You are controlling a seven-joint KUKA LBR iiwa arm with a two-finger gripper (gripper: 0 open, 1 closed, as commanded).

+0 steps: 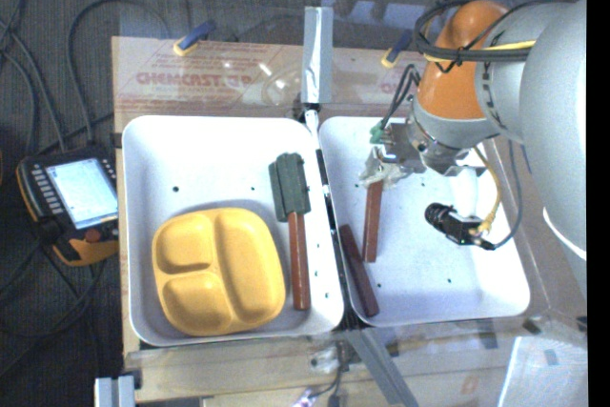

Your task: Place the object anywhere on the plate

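Observation:
A yellow divided plate (pixel 219 270) lies in the front of the left bin (pixel 172 148). Beside it, on its right, rests a utensil with a dark green head (pixel 289 186) and a brown handle (pixel 298 262). In the right bin (pixel 477 291), a brown-handled utensil (pixel 371 224) lies lengthwise near the left wall. My gripper (pixel 381 169) hangs over that utensil's far end and hides it. I cannot make out whether it touches the utensil. A darker brown stick (pixel 357 270) lies along the bin's left wall, nearer the front.
A black cable connector (pixel 448 219) dangles from the wrist over the middle of the right bin. The bins' shared walls (pixel 329 234) separate the plate from the gripper. A teach pendant (pixel 71 195) sits off the bench at left.

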